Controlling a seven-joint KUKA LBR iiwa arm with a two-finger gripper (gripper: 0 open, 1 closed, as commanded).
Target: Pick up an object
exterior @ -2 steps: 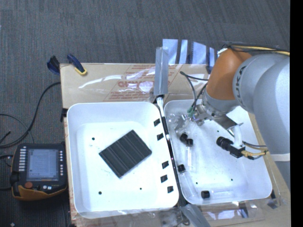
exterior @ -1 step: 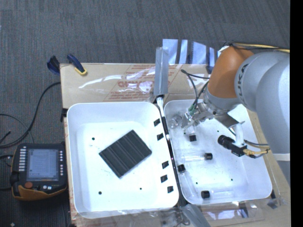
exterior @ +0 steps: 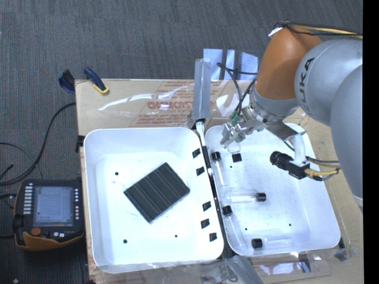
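While I'm watching the overhead feed, the grey arm with the orange band (exterior: 290, 64) reaches in from the right and hangs over the far end of the right-hand shallow white bin (exterior: 323, 218). Its two-finger gripper (exterior: 235, 132) sits just above that bin's back-left corner, close to the divider between the bins. Honestly I can't tell from this angle whether it's clenched or released, and I don't see anything caught in it.

In the right bin there are a few clear plastic tubes with black caps: one (exterior: 246, 198) lying mid-bin, one (exterior: 269, 241) near the front wall, and one (exterior: 218, 170) along the left wall. A small black square piece (exterior: 236, 157) lies just below the gripper.

The left white bin (exterior: 95, 158) has a flat black ribbed rectangular pad (exterior: 157, 191) lying at a slant in its middle, well apart from the gripper.

A handheld control pendant with a screen (exterior: 48, 213) rests on the floor at left.
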